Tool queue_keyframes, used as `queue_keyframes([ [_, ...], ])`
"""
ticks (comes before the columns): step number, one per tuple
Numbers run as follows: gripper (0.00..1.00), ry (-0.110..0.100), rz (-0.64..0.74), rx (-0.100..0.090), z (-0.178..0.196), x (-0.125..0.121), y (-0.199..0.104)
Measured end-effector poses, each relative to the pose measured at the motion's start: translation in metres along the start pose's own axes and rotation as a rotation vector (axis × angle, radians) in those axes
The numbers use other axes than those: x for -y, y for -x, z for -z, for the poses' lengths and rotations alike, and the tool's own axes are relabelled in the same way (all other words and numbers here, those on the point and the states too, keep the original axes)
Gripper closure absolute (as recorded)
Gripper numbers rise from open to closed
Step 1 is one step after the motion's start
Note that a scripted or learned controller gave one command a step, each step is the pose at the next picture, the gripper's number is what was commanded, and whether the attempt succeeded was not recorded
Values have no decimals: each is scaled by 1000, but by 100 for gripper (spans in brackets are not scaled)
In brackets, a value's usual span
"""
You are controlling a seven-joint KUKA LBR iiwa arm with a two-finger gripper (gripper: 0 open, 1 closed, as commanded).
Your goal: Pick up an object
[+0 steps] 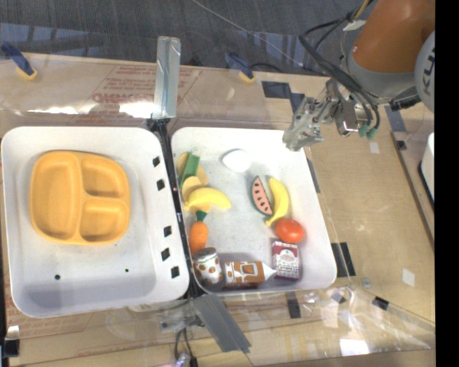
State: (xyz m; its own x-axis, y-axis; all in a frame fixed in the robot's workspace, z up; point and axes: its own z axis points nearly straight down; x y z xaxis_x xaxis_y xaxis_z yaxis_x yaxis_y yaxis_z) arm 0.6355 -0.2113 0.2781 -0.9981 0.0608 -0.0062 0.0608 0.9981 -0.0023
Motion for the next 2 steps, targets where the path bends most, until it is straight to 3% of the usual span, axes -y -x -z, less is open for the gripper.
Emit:
queue_keyframes([
  [1, 100, 4, -74, -17, -140, -1, -20],
  [2, 0, 2, -73, -5, -134, 0, -17],
])
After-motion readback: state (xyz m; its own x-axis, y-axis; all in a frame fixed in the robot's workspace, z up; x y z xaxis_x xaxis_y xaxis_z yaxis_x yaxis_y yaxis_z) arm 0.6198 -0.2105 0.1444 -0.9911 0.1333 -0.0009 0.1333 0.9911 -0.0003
